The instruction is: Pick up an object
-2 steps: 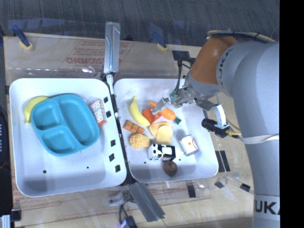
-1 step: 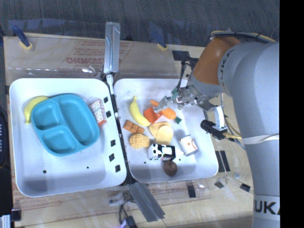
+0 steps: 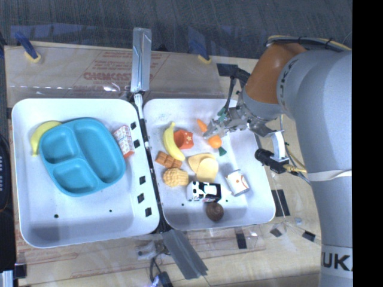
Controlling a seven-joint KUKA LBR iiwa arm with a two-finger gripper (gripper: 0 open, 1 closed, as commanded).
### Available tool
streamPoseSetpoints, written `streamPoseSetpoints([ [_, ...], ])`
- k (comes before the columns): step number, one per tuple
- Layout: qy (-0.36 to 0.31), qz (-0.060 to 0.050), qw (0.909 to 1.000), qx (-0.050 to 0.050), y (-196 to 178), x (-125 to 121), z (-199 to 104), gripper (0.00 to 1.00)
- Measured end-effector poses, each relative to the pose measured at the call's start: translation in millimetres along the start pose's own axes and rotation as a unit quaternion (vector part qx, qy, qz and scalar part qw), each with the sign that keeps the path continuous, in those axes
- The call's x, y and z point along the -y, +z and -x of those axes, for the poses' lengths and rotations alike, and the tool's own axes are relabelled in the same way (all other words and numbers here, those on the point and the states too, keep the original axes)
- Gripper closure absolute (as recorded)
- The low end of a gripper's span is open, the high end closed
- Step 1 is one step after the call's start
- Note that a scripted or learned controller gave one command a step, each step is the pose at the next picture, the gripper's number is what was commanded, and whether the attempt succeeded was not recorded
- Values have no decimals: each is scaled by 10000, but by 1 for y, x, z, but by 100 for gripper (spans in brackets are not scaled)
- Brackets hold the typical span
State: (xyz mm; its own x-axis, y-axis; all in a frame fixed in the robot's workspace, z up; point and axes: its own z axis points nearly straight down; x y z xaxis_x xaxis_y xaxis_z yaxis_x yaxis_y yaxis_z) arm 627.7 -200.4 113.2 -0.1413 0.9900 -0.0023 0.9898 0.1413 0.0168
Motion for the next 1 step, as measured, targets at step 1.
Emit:
streamPoseSetpoints([
  [1, 425, -39, 9991, -3, -104, -28, -53, 100],
])
